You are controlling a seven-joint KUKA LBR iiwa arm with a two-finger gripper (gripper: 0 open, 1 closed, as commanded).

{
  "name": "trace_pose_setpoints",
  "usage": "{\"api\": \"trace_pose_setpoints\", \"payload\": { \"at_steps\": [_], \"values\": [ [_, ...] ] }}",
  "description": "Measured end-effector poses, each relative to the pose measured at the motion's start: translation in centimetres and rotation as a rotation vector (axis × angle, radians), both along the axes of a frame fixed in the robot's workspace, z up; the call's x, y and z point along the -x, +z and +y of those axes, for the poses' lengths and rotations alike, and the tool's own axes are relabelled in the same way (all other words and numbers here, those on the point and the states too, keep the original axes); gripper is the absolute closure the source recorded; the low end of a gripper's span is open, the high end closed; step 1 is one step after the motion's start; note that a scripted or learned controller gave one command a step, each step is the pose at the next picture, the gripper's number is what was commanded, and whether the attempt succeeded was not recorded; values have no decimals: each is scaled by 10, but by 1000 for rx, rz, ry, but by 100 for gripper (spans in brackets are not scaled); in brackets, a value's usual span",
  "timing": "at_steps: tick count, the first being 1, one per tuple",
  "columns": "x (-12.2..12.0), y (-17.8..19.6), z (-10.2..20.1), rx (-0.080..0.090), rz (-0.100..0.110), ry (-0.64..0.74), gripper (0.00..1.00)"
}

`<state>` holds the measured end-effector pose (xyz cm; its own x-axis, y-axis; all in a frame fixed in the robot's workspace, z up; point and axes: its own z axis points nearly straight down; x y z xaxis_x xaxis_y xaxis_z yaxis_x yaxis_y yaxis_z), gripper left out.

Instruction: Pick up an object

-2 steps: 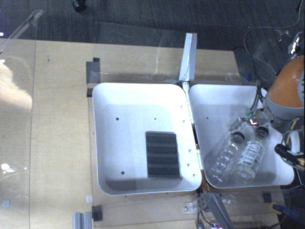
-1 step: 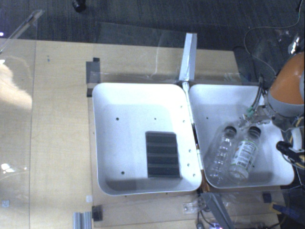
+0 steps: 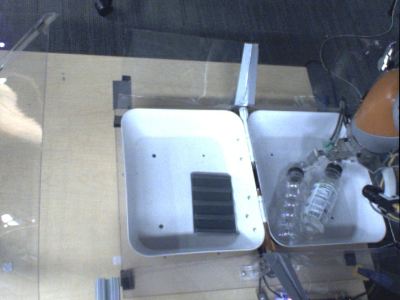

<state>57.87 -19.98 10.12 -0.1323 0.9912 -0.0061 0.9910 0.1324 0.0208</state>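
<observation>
Overhead view of a wooden desk [image 3: 75,186] carrying two shallow white bins side by side. The left bin [image 3: 156,136] holds a dark ribbed block [image 3: 214,202], lying flat in its lower middle. The right bin [image 3: 281,133] holds two clear plastic bottles in its lower half: a bare ribbed bottle [image 3: 290,206] at the left and a labelled bottle [image 3: 319,200] just beside it at the right, both lying on their sides with caps toward the upper right of the frame. The two appear to touch along their lengths.

The arm [image 3: 379,114] enters at the right edge, its orange band showing above the grey wrist. The claw [image 3: 331,155] sits low over the right bin, just above the bottle caps; whether it is open or closed cannot be told from this angle, and no object is seen inside it.

The step in hand is judged to be the approach to a bottle. To do it well, the claw should descend across the narrow width of one bottle, not along its length, and centre on the body, not the cap. The labelled bottle, lying nearer the arm, looks the easier choice. Clear, round plastic is likely to slip or roll, and the neighbouring bottle may block one side, so a slow, square closure is advisable.
</observation>
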Motion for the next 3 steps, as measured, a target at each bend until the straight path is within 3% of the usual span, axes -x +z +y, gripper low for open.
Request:
{"api": "trace_pose_setpoints", "payload": {
  "at_steps": [1,2,3],
  "values": [
    [0,-12,22,2,9,130,0],
    [-15,-13,-4,0,12,13,0],
    [3,-13,-5,-1,10,30,0]
  ]
}}
